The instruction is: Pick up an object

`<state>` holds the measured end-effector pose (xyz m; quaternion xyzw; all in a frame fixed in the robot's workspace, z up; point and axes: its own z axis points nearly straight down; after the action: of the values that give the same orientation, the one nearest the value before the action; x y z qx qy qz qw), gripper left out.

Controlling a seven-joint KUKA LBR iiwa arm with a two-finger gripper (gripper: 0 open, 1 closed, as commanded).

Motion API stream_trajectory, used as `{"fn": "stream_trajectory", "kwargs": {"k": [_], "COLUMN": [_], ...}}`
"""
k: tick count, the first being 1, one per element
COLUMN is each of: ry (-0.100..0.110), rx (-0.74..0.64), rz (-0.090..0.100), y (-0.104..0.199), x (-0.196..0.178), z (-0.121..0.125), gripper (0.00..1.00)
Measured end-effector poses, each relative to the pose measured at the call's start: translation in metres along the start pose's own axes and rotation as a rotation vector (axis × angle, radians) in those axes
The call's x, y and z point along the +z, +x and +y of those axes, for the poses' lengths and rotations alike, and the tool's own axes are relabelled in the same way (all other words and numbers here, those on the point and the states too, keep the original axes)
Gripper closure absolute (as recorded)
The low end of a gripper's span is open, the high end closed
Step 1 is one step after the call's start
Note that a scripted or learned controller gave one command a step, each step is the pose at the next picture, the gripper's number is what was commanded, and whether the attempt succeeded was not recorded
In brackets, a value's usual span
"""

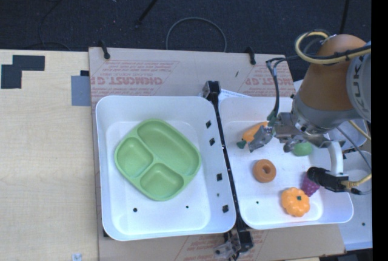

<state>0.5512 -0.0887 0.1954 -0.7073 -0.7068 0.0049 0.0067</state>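
My arm [330, 81] comes in from the right, a smooth rounded grey and orange casing with yellow cable looped on top, and it hangs over the right bin [242, 205]. Both bins are shallow glossy white trays with rounded corners, side by side on a printed cardboard sheet [157, 74]. The left bin [115, 217] holds a pale green plate [157, 158], a rounded matte slab pressed into three compartments. In the right bin my gripper [262, 138] sits low at the far left part, right against a carrot [252, 132], an orange tapered piece with a green end. I cannot tell whether my fingers are apart or together, nor whether the carrot is between them. Nearer lie an orange ridged pumpkin [294, 201], a brown doughnut [264, 170] with a hole, a purple piece [311, 186], and a small green lump [301, 148] under my wrist.
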Motion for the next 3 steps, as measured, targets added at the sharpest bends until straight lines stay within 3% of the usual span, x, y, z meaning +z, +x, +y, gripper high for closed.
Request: {"fn": "stream_trajectory", "kwargs": {"k": [1, 3], "ry": [-0.012, -0.009], "rx": [-0.001, -0.001], "rz": [-0.001, -0.001], "y": [0.0, 0.009], "x": [-0.006, 0.094], "z": [0.003, 0.016], "gripper": [0.0, 0.0]}}
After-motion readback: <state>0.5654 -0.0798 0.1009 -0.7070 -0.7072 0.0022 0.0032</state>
